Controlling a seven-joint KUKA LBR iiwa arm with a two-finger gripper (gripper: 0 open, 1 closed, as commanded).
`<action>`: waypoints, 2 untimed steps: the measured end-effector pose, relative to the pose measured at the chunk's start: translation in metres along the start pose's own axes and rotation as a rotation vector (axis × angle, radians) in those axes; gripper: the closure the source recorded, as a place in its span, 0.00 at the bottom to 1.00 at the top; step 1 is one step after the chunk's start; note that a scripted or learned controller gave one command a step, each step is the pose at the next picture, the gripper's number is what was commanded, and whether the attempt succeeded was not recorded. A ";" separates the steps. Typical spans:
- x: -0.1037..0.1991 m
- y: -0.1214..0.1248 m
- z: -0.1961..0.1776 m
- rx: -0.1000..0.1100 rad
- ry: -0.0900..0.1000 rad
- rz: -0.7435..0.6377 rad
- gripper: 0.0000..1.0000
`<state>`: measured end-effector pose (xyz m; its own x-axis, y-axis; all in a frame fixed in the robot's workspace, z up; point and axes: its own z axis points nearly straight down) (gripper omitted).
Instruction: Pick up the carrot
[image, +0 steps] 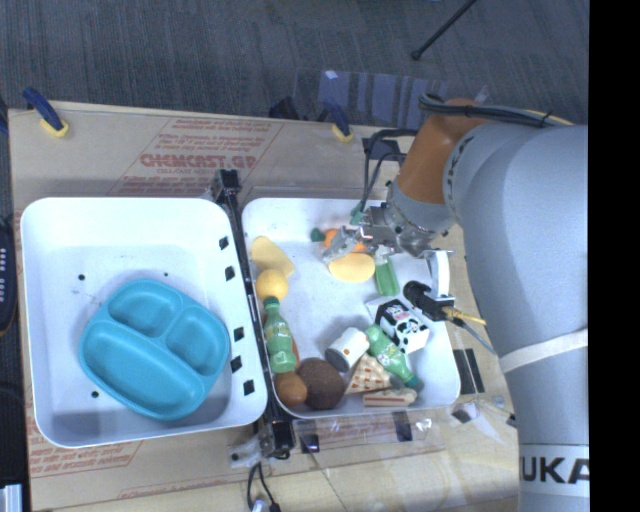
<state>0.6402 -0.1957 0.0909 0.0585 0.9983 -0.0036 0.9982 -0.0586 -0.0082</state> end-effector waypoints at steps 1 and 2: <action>0.002 0.001 -0.012 0.000 0.000 -0.010 1.00; 0.046 0.014 -0.088 -0.004 0.002 0.281 1.00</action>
<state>0.6579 -0.1506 0.1784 0.3331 0.9429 -0.0028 0.9429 -0.3331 -0.0033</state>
